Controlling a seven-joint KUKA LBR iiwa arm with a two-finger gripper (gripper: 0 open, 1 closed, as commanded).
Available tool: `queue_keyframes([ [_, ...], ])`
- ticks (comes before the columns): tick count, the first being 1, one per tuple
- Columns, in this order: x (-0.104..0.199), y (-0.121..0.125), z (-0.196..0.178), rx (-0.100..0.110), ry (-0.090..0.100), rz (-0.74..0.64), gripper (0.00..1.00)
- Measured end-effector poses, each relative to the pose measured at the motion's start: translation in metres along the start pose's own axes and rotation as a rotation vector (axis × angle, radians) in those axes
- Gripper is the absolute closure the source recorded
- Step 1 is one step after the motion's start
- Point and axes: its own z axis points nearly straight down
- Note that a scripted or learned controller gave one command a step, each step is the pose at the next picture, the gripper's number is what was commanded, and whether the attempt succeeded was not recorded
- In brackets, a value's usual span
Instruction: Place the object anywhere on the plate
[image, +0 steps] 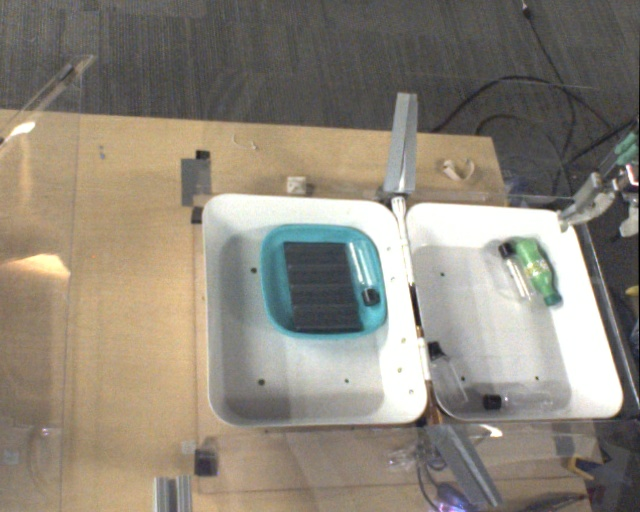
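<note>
The table (110, 330) is the biggest thing under me, a pale wooden surface that spreads far to the left, with dark carpeted floor (250, 50) beyond its far edge. On it sit two shallow white bins side by side, touching along their inner walls. The left bin (230, 390) holds the plate (372, 262), a teal, rounded-square dish lying flat in the far half of that bin, a little right of its centre. A dark ribbed insert (320, 288) covers most of the plate's middle, and a small dark piece (371, 296) rests on the teal rim just right of it.

The right bin (590, 390) holds the object (532, 270), a green and clear bottle-like thing lying on its side in the far right part of the bin, near the back wall and well apart from the plate. A small black item (491, 402) lies near the front wall of the same bin.

A grey upright post (403, 140) stands at the back where the bins meet, and black cables (520, 95) trail over the floor behind.

My tool (600, 200) shows at the right edge, above the right bin's back corner, near the object but not touching it. It is too small and cut off for me to tell how its jaws stand.
</note>
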Motion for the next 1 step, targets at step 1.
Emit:
queue_keyframes([
  [1, -0.054, -0.0407, -0.0247, 0.0, -0.001, 0.08, 0.0],
])
